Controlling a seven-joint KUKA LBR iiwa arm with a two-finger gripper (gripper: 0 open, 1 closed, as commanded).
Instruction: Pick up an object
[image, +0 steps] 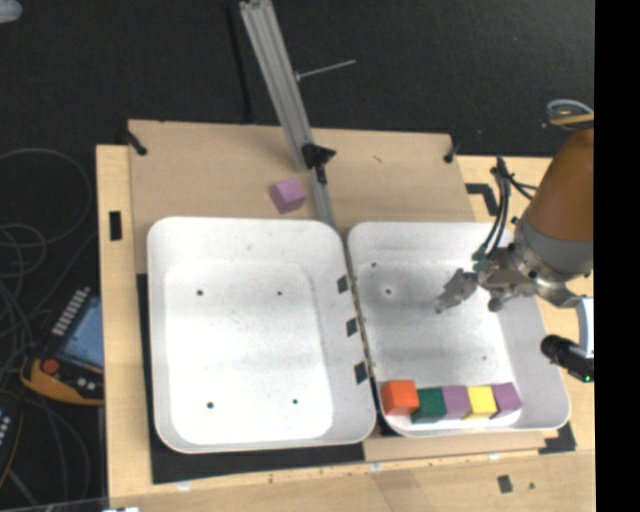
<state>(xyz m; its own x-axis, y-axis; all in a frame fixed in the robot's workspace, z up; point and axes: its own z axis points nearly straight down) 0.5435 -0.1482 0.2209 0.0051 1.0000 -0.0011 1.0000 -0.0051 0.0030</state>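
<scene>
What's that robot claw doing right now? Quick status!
Claw open, above the right bin, holding nothing. Five blocks lined along the bin's near wall, untouched. Nothing in the way.

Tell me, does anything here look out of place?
Yes. One purple block sits on the bare bench beyond the left bin, while the other blocks line the right bin's near edge.
</scene>
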